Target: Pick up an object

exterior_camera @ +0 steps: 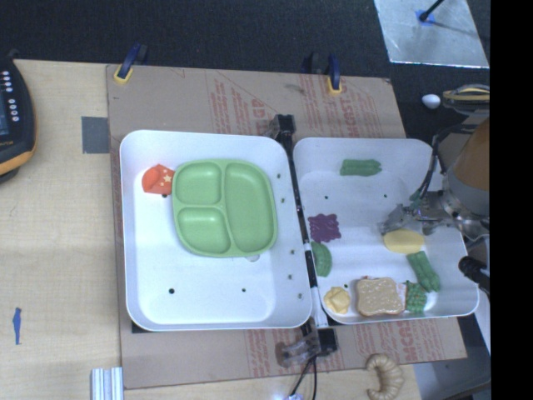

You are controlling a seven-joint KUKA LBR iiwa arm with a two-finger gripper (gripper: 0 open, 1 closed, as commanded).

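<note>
The right bin (366,197) holds several toy foods: a yellow lemon-like piece (404,241), a long green piece (360,168) at the back, a purple piece (324,227), a dark green piece (322,260), a green pickle-like piece (423,270), a slice of toast (378,297), a small yellow piece (337,299) and a green floret (415,297). My gripper (405,219) reaches in from the right and hangs just above and behind the yellow piece. Nothing visibly sits in its grasp.
The left bin (150,298) carries a green divided plate (225,207) and a red piece (157,179) at its back left. A tan curled object (386,375) lies on the cardboard in front of the bins. A black and orange pendant (12,119) rests at the far left.
</note>
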